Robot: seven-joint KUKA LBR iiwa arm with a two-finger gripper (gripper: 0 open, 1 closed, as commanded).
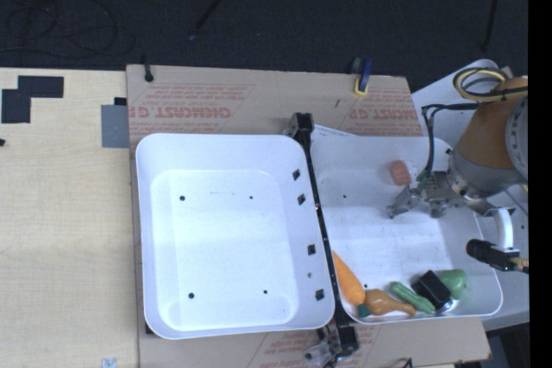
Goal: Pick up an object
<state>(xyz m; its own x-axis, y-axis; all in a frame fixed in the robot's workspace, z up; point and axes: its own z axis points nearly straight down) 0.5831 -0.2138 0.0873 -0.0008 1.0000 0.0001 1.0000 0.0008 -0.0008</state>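
My gripper (405, 204) hangs low over the middle of the right bin (379, 271), its grey fingers spread apart with nothing between them. A small pink block (399, 172) lies just up and left of the fingers, apart from them. Along the bin's front edge lie an orange carrot (348, 277), a tan piece (379, 301), a green pod (412, 297), a black block (432, 289) and a green lump (452, 279).
The left bin (224, 233) stands beside the right one, with a black divider clip rail (315, 220) between them. Both rest on a cardboard sheet (259, 103). The arm's orange band (492, 134) and cables sit at the right edge.
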